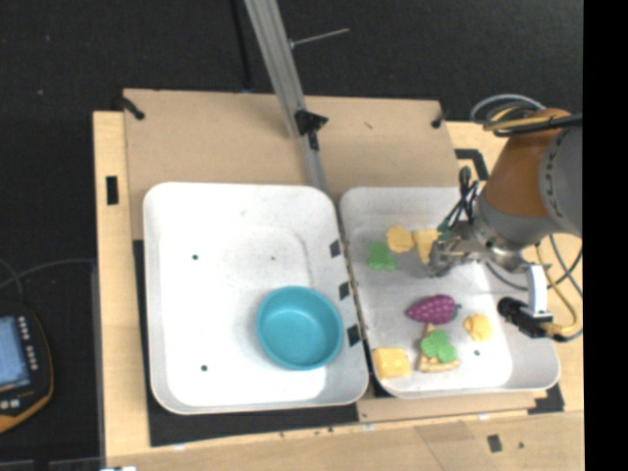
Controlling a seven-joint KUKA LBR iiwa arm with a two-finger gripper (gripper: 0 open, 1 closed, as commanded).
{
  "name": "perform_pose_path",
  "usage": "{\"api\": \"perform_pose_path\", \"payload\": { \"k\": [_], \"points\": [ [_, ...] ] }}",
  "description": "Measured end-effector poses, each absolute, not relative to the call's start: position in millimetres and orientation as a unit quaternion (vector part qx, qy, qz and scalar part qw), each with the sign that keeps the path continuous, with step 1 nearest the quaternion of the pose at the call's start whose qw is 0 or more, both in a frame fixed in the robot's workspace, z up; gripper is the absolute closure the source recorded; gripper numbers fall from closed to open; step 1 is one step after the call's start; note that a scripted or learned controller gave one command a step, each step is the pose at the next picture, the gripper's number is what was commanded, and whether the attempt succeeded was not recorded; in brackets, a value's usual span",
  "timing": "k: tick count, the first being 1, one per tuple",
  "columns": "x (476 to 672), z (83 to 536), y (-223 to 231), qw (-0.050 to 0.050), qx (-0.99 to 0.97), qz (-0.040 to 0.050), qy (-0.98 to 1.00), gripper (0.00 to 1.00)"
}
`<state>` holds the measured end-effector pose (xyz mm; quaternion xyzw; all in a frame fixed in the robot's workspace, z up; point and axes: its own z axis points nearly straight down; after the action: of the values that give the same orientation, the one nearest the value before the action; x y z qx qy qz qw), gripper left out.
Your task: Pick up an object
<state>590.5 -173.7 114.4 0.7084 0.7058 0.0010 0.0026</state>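
Small yellow toy block (426, 242) lies in right bin (530, 366).

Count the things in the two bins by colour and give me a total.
Blue: 1, the bowl
Yellow: 4 pieces
Green: 2 pieces
Purple: 1, the grapes
Total: 8

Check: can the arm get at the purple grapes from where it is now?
Probably yes. The grapes lie in the right bin, just below the gripper in the view, with bare bin floor between them. A green piece sits close beneath the grapes, so a grasp from above may crowd it.
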Motion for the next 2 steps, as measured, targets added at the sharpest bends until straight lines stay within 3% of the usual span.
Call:
{"api": "perform_pose_path", "payload": {
  "k": [2],
  "points": [
    [599.0,227.6,-178.8,0.004,0.706,0.0022,0.708,1.00]
  ]
}}
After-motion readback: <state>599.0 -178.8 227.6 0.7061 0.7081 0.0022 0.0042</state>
